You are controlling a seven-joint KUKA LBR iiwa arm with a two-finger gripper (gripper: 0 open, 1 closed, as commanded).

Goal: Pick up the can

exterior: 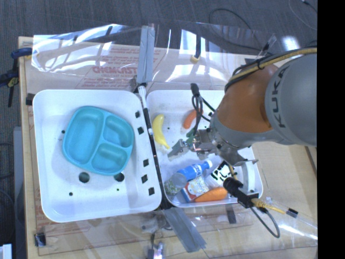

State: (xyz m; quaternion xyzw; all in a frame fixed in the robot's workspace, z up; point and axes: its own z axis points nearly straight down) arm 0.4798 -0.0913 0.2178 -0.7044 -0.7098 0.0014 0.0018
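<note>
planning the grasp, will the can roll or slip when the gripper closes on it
The can looks round and shiny, so it may slip between fingers. It seems to show an end face, wedged by the bin wall and the bottle, so rolling seems unlikely. Probably light.

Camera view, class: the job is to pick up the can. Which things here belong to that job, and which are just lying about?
Belonging to the job:
- can, at the right bin's near-left corner
- end effector, above that bin

Just lying about:
- banana
- carrot
- blue bottle
- small orange item
- blue divided tray, in the left bin
</note>
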